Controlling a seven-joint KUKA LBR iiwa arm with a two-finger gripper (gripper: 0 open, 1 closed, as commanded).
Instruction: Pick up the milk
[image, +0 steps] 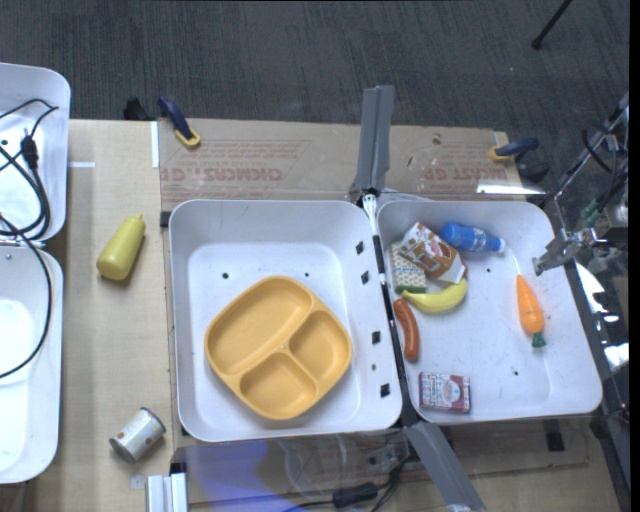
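White plastic makes up both shallow bins, and the grey metal two-finger gripper (546, 263) hangs at the far right rim of the right-hand bin (500, 405), low over its edge; it is too small and blurred to tell whether it is spread or closed, and nothing can be seen in it. The task's thing, which I take to be the small white printed milk carton (428, 256) lying on its side, sits well apart from the gripper, across the bin floor toward the divider. It is crowded, probably because loose things were tipped in together: one blue plastic bottle (468, 238) touches its far corner on the gripper's side, and one yellow banana (440, 297) curls against its near edge. One orange carrot (530, 306) lies nearest the gripper, just beside and nearer the camera. One reddish sausage (408, 328) and one small red printed box (445, 392) lie farther off. That makes six things in this bin. Beyond the divider, the left bin (195, 400) bears one yellow three-compartment plate (278, 346). Out on the bench lie one yellow squeeze bottle (121, 248) and one tin can (137, 433). A clean grasp likely means approaching the carton from its free side.
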